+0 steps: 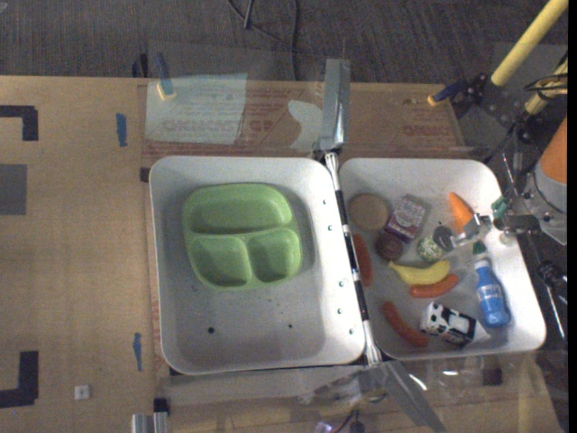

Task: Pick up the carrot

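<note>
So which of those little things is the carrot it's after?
Look in the right-hand white bin, the one crowded with toy food. Near its far right corner lies the carrot, a short orange wedge just beside the robot's hand. The orange-red sausages nearby are long and rounded, and they lie lower in the bin; the carrot tapers to a point.

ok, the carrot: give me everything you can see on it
The carrot is a small orange wedge, smooth and plastic-looking like a toy, tapering toward its upper left end. It lies tilted on the floor of the right bin, in the upper right part near the far wall. The gripper sits just below it, close to or touching its lower end; contact is too blurred to confirm. No green top is discernible.
</note>
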Robot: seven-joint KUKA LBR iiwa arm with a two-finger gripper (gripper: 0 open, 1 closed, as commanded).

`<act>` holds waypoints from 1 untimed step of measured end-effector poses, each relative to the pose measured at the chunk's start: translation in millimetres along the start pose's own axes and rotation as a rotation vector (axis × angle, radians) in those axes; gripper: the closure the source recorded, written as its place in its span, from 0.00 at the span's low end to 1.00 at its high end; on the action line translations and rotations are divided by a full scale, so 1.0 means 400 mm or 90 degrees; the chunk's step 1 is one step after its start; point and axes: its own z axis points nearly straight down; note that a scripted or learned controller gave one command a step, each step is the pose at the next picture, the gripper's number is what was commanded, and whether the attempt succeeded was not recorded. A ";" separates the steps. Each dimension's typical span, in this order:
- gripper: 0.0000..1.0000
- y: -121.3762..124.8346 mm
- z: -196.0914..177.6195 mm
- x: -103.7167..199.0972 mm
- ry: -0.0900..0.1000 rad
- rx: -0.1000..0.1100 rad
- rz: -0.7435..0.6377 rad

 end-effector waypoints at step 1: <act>0.00 0.076 0.084 0.007 0.005 0.000 -0.026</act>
